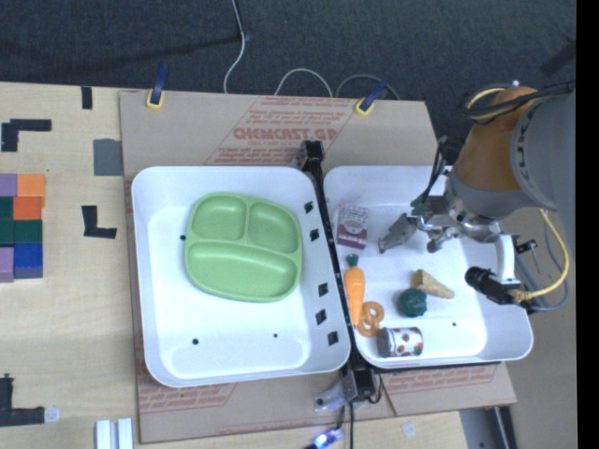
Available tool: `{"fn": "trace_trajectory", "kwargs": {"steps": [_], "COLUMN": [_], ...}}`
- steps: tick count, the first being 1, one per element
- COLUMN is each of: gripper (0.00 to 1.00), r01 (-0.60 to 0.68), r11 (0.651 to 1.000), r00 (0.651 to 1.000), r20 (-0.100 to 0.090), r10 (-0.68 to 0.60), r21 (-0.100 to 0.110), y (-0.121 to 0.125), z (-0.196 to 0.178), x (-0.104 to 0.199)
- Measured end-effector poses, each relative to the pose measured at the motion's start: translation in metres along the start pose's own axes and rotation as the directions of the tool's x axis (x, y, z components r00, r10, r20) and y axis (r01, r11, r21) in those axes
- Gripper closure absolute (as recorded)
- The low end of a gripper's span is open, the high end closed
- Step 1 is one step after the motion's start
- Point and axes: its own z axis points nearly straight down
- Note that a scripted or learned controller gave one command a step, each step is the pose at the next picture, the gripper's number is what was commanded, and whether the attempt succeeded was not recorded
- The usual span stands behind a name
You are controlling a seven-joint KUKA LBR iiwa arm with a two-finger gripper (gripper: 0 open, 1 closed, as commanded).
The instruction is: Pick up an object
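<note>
Carrot upright in view, leaves uppermost

Pincer above right bin, empty-fingered.

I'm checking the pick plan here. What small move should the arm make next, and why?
Probably a short shift toward the near edge, then down: the gripper hangs over bare floor of the right bin, with nothing between its fingers. The nearest item, the tan cone-shaped toy, lies just nearer the camera, beside the green ball.
</note>
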Motion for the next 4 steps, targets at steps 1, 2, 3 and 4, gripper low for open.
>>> {"fn": "trace_trajectory", "kwargs": {"steps": [1, 2, 3, 4], "gripper": [0.00, 1.00, 1.00, 1.00], "r01": [0.001, 0.001, 0.000, 0.002], "r11": [1.000, 1.000, 1.000, 1.000], "r00": [1.000, 1.000, 1.000, 1.000], "r20": [0.002, 0.004, 0.001, 0.002], "r10": [-0.001, -0.001, 0.000, -0.002], "r21": [-0.007, -0.011, -0.010, -0.013], "y": [0.000, 0.001, 0.004, 0.007], "z": [0.033, 0.020, -0.022, -0.081], "x": [0.001, 0.000, -0.001, 0.008]}}
